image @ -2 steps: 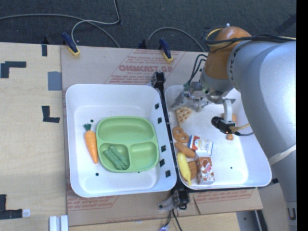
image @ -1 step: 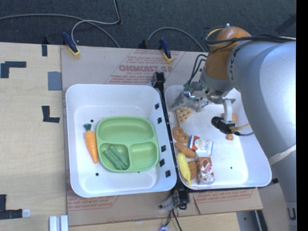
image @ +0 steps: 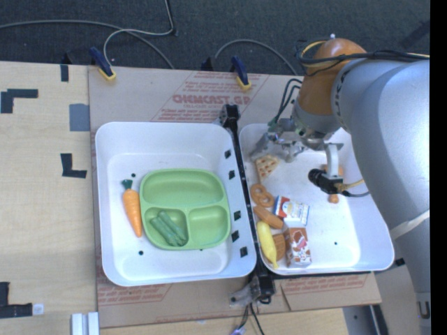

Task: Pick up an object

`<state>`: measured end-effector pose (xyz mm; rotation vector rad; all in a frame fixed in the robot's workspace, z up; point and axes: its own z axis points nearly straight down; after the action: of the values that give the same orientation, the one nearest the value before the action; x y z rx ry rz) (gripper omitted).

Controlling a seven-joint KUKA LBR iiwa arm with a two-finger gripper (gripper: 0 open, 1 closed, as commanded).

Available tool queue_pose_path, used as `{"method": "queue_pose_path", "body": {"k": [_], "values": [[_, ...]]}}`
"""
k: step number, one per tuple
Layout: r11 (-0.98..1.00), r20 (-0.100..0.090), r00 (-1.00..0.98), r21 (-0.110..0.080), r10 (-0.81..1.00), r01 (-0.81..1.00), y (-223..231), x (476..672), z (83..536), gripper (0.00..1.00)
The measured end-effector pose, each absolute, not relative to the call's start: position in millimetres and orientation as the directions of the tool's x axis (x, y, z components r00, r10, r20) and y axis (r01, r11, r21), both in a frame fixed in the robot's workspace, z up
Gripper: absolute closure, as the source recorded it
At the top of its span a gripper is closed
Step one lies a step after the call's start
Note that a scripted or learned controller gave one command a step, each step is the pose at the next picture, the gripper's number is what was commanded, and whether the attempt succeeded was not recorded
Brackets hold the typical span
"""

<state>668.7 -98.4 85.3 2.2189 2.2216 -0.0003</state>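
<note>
My gripper (image: 281,144) hangs low over the back left corner of the right bin (image: 349,237). Just in front of it and to the left lies a tan waffle-patterned cracker (image: 266,165); whether they touch I cannot tell. Along the bin's left wall lie a pretzel (image: 262,194), an orange sausage (image: 269,218), a yellow banana (image: 266,242) and a brown bread piece (image: 280,245). A small white and red carton (image: 292,209) and a red-brown carton (image: 299,248) lie beside them. Nothing visible is held in the gripper.
The left bin (image: 112,145) holds a green divided plate (image: 199,190) with green beans (image: 167,228) in one compartment, and a carrot (image: 132,211) beside the plate. The arm's grey body (image: 391,131) covers the right bin's right side. A black clamp (image: 229,115) sits between the bins.
</note>
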Motion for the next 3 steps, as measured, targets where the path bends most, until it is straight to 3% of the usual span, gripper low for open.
{"method": "queue_pose_path", "body": {"k": [3], "values": [[0.001,-0.001,-0.001,0.001,1.000,1.000,-97.3,668.7,85.3,0.00]]}}
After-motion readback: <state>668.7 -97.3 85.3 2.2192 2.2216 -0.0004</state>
